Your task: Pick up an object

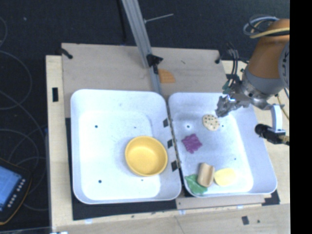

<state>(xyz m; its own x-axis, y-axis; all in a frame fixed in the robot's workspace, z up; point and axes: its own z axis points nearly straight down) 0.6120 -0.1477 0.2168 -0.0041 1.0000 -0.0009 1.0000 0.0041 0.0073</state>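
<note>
We're over the right bin (253,145) now, and the gripper (222,107) hangs just above the spotted cookie (211,122); we cannot tell its state. A purple piece (192,143) sits mid-bin, with a tan cylinder (205,174), yellow lump (224,177) and green scrap (193,184) at the front; the left bin (97,111) has a yellow bowl (146,155)

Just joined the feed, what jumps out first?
A yellow bowl sits alone in the left bin. The right bin holds a spotted cookie, a purple piece and a cluster at its near edge. The gripper hangs just above the cookie.
</note>
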